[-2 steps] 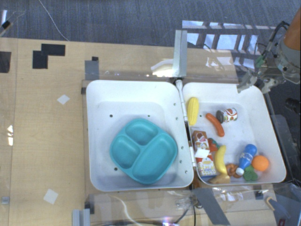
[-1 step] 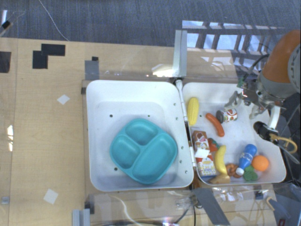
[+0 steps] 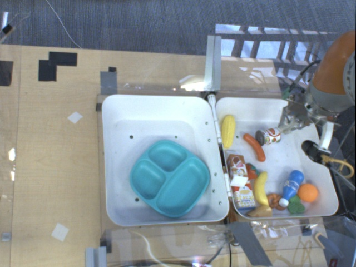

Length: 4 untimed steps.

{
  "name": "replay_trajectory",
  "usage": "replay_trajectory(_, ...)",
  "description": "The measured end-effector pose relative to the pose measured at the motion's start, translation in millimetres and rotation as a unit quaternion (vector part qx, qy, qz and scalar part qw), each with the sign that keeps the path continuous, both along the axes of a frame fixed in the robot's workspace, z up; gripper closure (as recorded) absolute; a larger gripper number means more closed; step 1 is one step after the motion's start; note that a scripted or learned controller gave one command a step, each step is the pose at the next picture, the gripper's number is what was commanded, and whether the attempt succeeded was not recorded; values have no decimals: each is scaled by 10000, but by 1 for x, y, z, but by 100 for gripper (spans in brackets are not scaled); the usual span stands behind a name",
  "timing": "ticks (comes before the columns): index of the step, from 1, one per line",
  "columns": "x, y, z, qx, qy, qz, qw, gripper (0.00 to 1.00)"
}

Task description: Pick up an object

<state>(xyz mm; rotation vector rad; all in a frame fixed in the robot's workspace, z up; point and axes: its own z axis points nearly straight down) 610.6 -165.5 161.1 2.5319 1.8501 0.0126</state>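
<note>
Gripper (image 3: 290,121) over the right bin (image 3: 332,204), near a small can (image 3: 271,136).
The can lies just left of the jaws; I cannot tell how wide they stand.

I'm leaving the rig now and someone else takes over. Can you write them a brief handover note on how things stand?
Pincer: over the right bin's far right part, beside the small can; open or shut cannot be told, and nothing shows in its grip.
Right bin holds: corn, sausage, can, carton, banana, blue bottle, orange, and small bits at the near edge.
Left bin: teal divided plate.
Done: no pick yet.
Left: grasp one object and lift it; the can is nearest.
</note>
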Motion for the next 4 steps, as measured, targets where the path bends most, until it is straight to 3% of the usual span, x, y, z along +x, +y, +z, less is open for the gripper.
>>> replay_trajectory(1, 0, 0, 0, -1, 1, 1, 10000, 0)
replay_trajectory(2, -12, -22, 40, -22, 14, 1522, 9883, 0)
replay_trajectory(3, -20, 32, -72, -3, -7, -544, 9985, 0)
replay_trajectory(4, -18, 31, -59, -12, -39, -532, 9986, 100)
